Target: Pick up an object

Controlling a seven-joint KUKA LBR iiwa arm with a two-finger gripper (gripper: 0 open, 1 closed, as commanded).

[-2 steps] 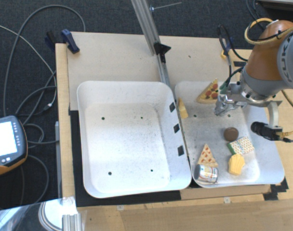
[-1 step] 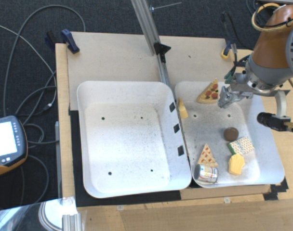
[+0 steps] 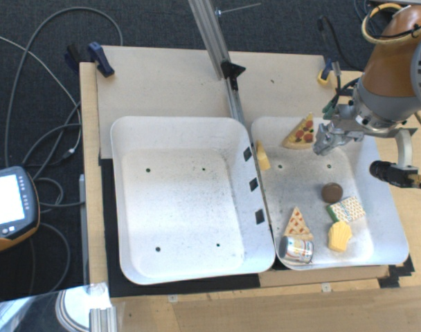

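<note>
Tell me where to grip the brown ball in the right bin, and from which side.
Grip the brown ball across its middle, coming straight down from above. It looks round, so any finger angle should do, but set the fingers left and right: the checkered packet lies close below it, while the bin floor beside it is bare.

The arm [image 3: 394, 54] runs off the frame's right and upper edges, so its base is unseen. The gripper [image 3: 324, 144] is small and seen from above; how its fingers stand cannot be told. A pendant [image 3: 10, 206] at mid left is cut by the left edge. A shiny object [image 3: 37, 313] at lower left is cut by the bottom edge. The can's [image 3: 297, 249] label is too small to read.
</note>
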